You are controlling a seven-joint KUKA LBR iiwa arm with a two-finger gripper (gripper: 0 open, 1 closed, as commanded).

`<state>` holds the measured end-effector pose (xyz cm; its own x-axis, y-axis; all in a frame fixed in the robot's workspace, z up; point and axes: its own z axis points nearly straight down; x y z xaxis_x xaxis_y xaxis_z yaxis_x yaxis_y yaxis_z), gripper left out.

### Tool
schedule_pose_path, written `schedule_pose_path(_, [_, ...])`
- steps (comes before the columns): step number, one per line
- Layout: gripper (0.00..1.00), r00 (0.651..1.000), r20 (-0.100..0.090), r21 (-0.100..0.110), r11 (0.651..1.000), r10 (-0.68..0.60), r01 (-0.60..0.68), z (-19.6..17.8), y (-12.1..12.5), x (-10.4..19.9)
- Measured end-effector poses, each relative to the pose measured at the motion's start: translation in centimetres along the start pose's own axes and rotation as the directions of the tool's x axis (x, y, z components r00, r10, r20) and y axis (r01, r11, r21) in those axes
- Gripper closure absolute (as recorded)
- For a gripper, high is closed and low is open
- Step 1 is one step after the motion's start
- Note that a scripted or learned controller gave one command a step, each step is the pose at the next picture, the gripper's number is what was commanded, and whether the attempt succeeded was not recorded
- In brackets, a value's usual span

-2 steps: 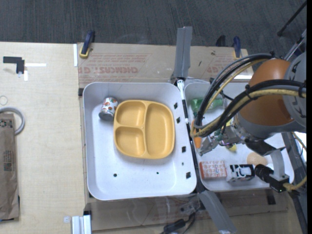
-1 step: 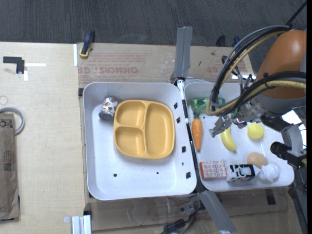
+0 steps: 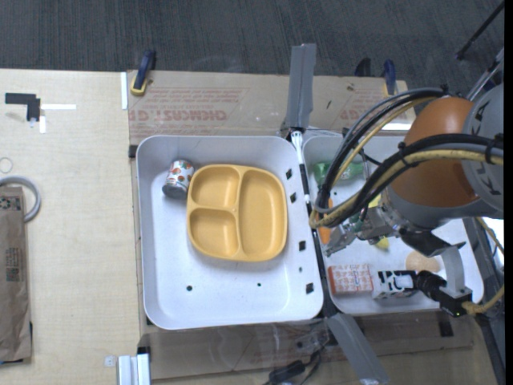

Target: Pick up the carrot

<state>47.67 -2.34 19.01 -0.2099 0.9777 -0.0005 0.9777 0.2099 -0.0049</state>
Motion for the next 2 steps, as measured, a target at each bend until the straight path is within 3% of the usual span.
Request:
schedule_pose_path(1, [0.0,0.99,0.001,-0.002,0.99,0.139,-0.139,-2.2,0.9,3.8])
schedule_pose_path(2, [0.0,0.982,0.001,0.0,0.982,0.19,-0.19,0.0,-0.4,-1.9])
